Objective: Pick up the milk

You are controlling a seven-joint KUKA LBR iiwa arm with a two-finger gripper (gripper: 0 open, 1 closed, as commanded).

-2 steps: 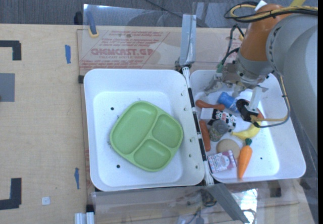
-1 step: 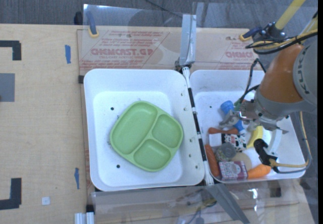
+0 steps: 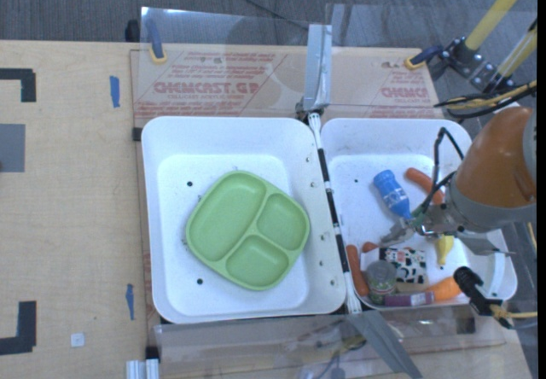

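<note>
1. Left bin [image 3: 171, 198]: white and shallow, holding a green divided plate [image 3: 247, 230] with three compartments, lying flat near the middle.
2. Right bin [image 3: 358, 147]: white, with the small goods crowded toward its near end.
3. Orange carrot-like piece [image 3: 354, 265]: against the right bin's left wall.
4. Blue bottle [image 3: 391, 192]: lying tilted, mid-bin.
5. Milk [image 3: 408, 265]: a carton with cow-patch black-and-white markings, lying in the near part of the right bin (just below the claw, beside a dark round can [image 3: 381, 277]).
6. Gripper [image 3: 409, 228]: poised over the milk carton; cannot tell how far its fingers are spread, nor whether it grasps anything.
</note>
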